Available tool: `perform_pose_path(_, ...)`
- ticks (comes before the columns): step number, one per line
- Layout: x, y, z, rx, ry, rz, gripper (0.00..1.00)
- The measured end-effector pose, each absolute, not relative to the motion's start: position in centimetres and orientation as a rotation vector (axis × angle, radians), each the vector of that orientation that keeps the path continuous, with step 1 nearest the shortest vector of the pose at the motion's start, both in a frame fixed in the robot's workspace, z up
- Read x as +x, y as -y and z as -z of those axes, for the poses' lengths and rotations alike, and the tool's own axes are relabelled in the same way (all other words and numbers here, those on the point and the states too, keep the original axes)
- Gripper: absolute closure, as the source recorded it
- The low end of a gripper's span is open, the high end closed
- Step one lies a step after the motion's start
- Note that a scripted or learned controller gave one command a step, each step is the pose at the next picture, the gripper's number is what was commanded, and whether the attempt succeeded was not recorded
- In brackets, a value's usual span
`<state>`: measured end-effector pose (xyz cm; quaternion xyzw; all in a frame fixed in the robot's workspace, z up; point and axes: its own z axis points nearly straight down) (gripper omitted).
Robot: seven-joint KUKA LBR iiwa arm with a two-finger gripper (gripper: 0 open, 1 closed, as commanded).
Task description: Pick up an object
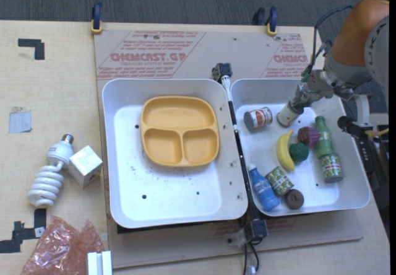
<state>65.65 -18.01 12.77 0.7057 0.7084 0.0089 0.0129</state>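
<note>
The right bin (352, 199) holds several small objects. A small can (258, 117) lies on its side at the back left. A yellow banana (284, 151) lies mid-bin, with a green ball (299, 152) and a dark red and purple item (307, 136) beside it. A green bottle (326, 150) lies to the right. Near the front are a blue bottle (263, 188), a green patterned can (280, 179) and a brown round piece (294, 198). My gripper (288, 115) reaches into the bin's back part, its tip just right of the small can and above the banana. Nothing shows in it.
The left bin (124, 199) holds a yellow divided plate (180, 130). On the bench to the left lie a spiral light bulb (49, 171), a white cube (85, 164) and a red mesh bag (59, 249). The arm (362, 38) comes in over the right bin's far right corner.
</note>
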Motion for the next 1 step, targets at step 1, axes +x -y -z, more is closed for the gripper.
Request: perform_pose_path(1,65.73,18.12,-12.85,2.198,-2.2,-0.03,0.0)
